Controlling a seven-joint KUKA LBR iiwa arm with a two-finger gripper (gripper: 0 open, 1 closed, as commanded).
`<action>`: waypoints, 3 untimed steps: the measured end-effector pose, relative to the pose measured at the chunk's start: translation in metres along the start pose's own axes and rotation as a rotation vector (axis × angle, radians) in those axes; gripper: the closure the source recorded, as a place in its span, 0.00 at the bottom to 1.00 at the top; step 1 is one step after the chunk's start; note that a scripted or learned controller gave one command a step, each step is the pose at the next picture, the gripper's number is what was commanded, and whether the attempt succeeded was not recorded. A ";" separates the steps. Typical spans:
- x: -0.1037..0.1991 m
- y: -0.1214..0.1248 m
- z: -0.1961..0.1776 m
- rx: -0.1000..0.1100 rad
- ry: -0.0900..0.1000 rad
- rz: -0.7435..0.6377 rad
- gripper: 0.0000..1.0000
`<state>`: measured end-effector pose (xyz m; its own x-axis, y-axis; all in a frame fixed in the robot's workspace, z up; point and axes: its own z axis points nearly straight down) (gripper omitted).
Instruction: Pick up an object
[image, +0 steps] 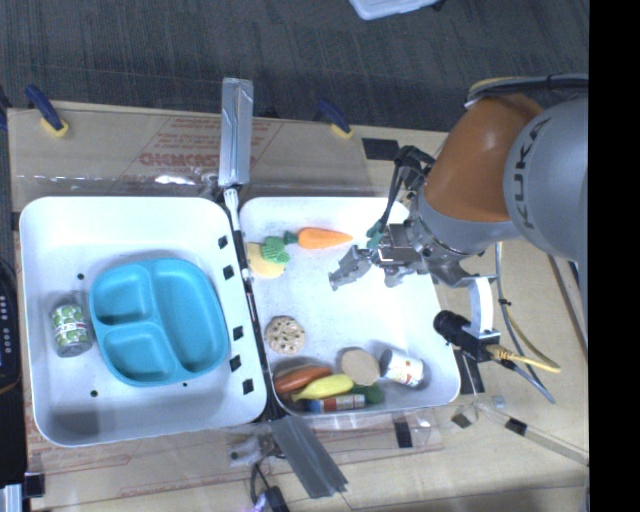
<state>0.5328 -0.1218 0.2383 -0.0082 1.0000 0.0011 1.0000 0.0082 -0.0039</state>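
- carrot (323, 238) at 11 o'clock from gripper (349, 270), near but apart; cookie (285, 334) at 8 o'clock, farther off.
- right bin (420, 320): carrot at top; yellow-green toy (267, 257) against left wall; cookie lower left; along bottom wall a red piece (300, 377), banana (323, 386), marker (335, 403), brown disc (358, 365) and small white cup (404, 370) lying on its side.
- left bin (40, 300): blue divided tray (157, 320) in middle; small green-patterned jar (69, 327) at 9 o'clock of tray, just beside it.
- gripper over right bin's upper middle, fingers slightly parted, nothing between them; touching floor or not: cannot tell.
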 end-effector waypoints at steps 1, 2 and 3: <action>-0.021 -0.036 0.146 -0.003 0.000 0.165 0.00; 0.027 -0.042 0.148 0.001 0.002 0.038 0.00; 0.031 -0.056 0.148 0.002 0.003 -0.078 0.00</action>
<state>0.4764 -0.0913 0.0907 -0.0858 0.9963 0.0047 0.9963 0.0859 -0.0059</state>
